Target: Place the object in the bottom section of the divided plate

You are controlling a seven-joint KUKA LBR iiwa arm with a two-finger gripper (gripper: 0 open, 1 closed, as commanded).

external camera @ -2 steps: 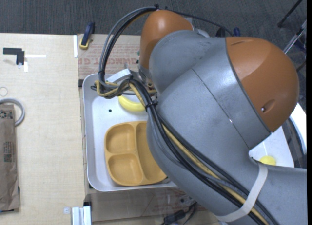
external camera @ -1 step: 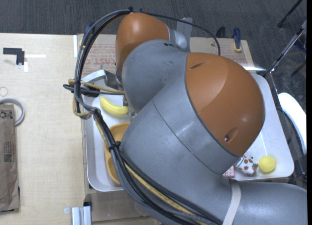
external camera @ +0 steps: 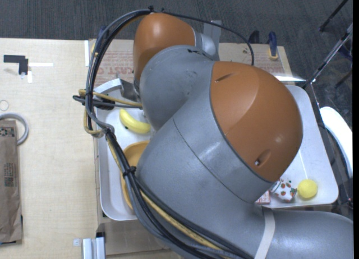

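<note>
The big grey arm with its orange joint caps (external camera: 224,140) leans in low over the left white bin (external camera: 106,196), so its bulk covers most of that bin and the gripper is buried under the wrist; whether it is wide, narrow or holding anything cannot be told. Probably the arm sits this low because it is working inside that bin, near the plate. A yellow toy banana (external camera: 133,121) lies in the left bin just beside the arm's edge, partly covered; likely the task's thing, though that is a guess. Its long axis runs at a slant from upper left to lower right, curved side down, the visible tip pointing up-left. Just below it an orange-tan rounded plate (external camera: 130,157) peeks out, sections hidden, so which compartment is which is not readable. In the right white bin (external camera: 314,140) sit a small yellow ball-like piece (external camera: 307,189) and a red-white speckled bit (external camera: 285,190), close together, well apart from the banana.
</note>
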